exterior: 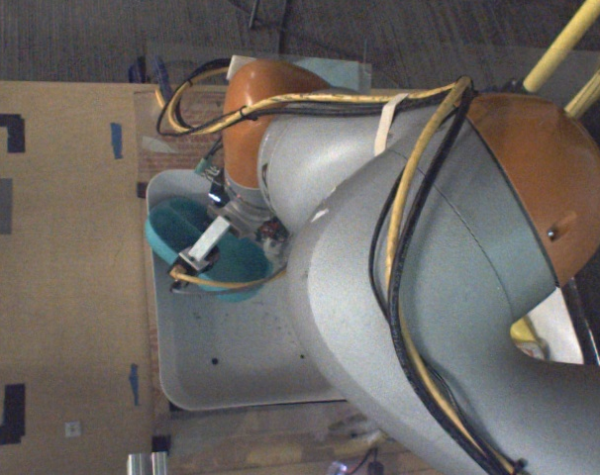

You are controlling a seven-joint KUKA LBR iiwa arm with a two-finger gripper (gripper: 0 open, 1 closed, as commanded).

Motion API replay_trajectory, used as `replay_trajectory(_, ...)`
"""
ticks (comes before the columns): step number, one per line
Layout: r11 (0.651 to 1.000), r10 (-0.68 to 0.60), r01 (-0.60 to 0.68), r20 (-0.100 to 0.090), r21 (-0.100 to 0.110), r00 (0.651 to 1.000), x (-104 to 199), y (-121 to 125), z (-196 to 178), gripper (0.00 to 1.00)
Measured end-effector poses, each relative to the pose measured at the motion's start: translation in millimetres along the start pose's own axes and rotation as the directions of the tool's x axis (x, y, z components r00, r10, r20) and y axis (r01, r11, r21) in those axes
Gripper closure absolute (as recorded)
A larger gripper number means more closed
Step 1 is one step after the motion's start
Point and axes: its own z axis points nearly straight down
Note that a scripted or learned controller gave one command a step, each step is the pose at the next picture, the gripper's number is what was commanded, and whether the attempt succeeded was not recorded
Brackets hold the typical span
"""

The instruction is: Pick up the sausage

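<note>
My gripper [249,228] hangs low over the upper left corner of a white bin [231,364], right above a teal bowl [181,228] that lies there. My grey arm, with its orange band, covers the gripper from above and hides most of both bins. Whatever lies under the gripper is hidden, apart from the bowl's rim and inside.
The bare floor of the near bin stretches below the bowl toward the lower edge. A brown cardboard sheet [62,265] with black marks lies to the left of the bin. At the lower right, a small yellow thing [526,338] peeks out beside the arm.
</note>
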Motion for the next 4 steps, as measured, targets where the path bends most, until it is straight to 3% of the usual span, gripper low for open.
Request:
replay_trajectory(1, 0.997, -0.072, 0.071, 0.025, 0.032, 0.997, 22.1, 15.7, 1.7, 0.00)
replay_trajectory(2, 0.890, -0.456, 0.456, -0.010, -0.011, 0.890, 14.6, 34.3, -4.1, 0.00)
replay_trajectory(3, 0.973, -0.233, 0.233, -0.004, 0.011, 0.973, 14.7, 27.9, -2.6, 0.00)
replay_trajectory(4, 0.998, 0.058, -0.058, -0.017, 0.003, 0.998, -35.6, 34.4, -7.9, 0.00)
